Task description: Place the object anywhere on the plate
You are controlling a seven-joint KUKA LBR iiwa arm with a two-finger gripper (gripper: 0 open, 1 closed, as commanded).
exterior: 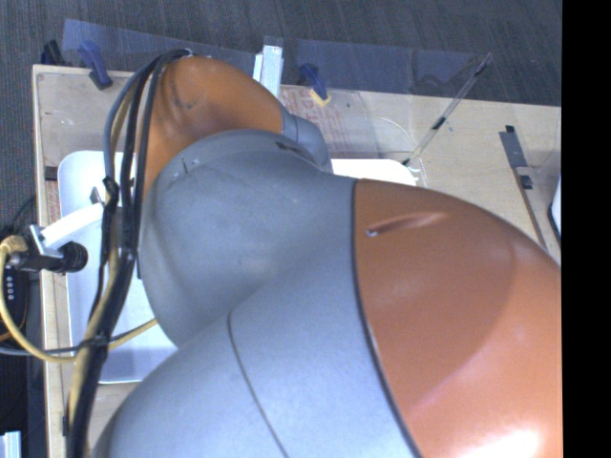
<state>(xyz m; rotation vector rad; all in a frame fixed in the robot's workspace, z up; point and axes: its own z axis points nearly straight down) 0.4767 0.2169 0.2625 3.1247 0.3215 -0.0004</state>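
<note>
- The grey arm (258, 256) looms close under the camera and covers most of both bins.
- Its orange band (458, 322) spreads over the lower right; another orange shell (205, 98) sits at the upper left.
- Black cables (124, 160) run down the arm's left side, and a yellow cable (19, 332) loops at the left edge.
- The left white bin (76, 175) shows as a strip beside the cables, and the right bin (377, 170) as a sliver above the band.
- The wooden counter (458, 151) lies bare at the upper right, with blue clamps (95, 62) on its far edge.
- With the arm's bulk in the way, I cannot tell the state of the fingers or where the object and plate lie; perhaps they are beneath it.
</note>
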